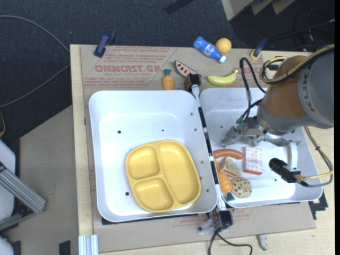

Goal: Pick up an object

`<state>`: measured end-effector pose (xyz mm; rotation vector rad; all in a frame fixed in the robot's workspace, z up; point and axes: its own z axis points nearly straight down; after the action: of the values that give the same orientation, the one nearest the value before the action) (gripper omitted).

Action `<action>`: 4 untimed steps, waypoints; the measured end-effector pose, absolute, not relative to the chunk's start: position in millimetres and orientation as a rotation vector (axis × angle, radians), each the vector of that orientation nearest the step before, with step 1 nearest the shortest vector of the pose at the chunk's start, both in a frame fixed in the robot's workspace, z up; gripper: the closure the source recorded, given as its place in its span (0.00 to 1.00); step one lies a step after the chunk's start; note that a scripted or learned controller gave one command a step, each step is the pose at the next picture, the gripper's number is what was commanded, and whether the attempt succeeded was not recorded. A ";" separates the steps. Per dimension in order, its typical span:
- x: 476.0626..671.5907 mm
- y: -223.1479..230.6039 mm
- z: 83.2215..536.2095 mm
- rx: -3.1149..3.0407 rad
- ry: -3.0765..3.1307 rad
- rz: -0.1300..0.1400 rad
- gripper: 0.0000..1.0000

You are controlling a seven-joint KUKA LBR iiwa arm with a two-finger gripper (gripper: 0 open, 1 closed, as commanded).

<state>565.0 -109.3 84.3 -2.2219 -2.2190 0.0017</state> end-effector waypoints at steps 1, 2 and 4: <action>520.7 -100.5 84.2 -2.222 -2.220 0.000 0.00; 547.7 -192.8 131.9 -2.225 -2.221 0.000 0.00; 517.4 -215.1 84.0 -2.219 -2.219 0.001 0.00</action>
<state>517.4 -215.1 84.0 -2.2191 -2.2185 0.0014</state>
